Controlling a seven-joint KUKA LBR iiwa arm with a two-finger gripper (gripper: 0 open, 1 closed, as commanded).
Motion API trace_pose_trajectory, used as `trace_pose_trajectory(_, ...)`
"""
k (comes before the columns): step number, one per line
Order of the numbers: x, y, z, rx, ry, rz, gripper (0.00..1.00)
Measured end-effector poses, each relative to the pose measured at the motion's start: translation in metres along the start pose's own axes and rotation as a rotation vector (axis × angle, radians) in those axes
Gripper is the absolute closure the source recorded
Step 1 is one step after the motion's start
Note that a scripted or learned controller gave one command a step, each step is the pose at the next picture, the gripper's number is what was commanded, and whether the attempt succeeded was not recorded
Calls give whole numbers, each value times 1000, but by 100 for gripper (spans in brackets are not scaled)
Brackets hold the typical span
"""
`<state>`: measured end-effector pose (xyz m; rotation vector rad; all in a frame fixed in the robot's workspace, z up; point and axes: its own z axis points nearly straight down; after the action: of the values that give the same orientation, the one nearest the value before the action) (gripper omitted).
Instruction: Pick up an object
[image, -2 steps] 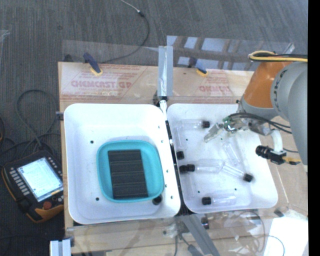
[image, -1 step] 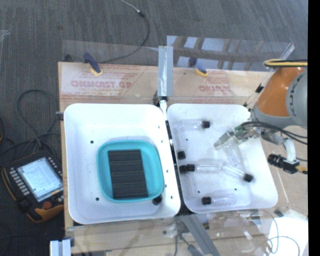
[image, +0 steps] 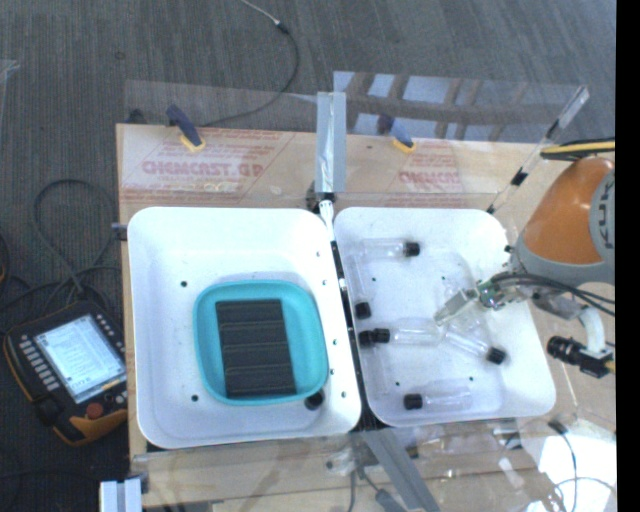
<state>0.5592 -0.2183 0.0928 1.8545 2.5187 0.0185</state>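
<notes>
The right white bin (image: 520, 395) holds several clear tubes with black caps. One tube (image: 392, 248) lies near the far wall, one (image: 405, 333) lies near the middle, and one (image: 445, 399) lies along the near wall. A further tube (image: 478, 346) slants toward the right side. My gripper (image: 463, 303) hangs low over the middle of this bin, just above and to the right of the middle tube. The grey arm with its orange band (image: 568, 215) reaches in from the right. Nothing shows as held.
In the left white bin (image: 160, 250) a teal tray (image: 208, 340) holds a dark ridged block (image: 256, 346), with a small black cap (image: 313, 400) at its near right corner. A teach pendant (image: 65, 365) lies on the floor to the left. Cables (image: 580, 350) hang beside the wrist.
</notes>
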Motion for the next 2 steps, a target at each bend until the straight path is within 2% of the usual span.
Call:
trace_pose_trajectory(1, -23, 77, 4, 3, 1, -3, 0)
trace_pose_trajectory(2, 21, 69, 4, 9, -4, -58, 0)
